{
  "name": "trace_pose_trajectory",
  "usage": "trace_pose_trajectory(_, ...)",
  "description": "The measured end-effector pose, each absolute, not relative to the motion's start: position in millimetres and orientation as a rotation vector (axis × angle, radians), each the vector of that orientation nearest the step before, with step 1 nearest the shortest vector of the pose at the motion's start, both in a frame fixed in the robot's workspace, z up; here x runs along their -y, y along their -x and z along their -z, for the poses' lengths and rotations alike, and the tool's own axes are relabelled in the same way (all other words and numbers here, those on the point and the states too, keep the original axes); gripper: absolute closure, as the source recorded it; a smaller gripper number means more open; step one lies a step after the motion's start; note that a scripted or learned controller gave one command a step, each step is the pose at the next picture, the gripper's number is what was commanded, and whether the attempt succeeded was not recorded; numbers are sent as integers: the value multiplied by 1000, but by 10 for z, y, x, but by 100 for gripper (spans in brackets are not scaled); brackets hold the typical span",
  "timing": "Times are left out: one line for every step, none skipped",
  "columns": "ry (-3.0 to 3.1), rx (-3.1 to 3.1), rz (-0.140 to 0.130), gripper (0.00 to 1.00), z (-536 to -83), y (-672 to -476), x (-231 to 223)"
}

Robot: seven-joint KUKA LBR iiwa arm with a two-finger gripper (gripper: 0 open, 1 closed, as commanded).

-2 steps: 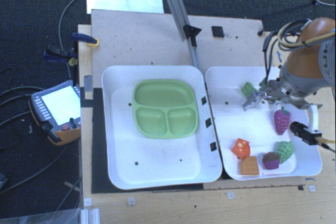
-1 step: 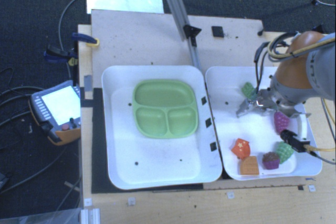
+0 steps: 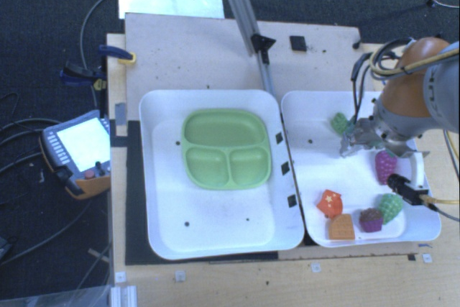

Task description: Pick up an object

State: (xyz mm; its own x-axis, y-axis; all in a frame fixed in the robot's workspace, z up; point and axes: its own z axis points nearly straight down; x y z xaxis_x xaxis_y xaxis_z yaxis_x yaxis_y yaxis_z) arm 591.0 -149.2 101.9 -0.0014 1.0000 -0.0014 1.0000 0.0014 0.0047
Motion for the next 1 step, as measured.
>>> trace_pose_trajectory(-2219, -2219, -4, 100, -1523, -5824, 1502)
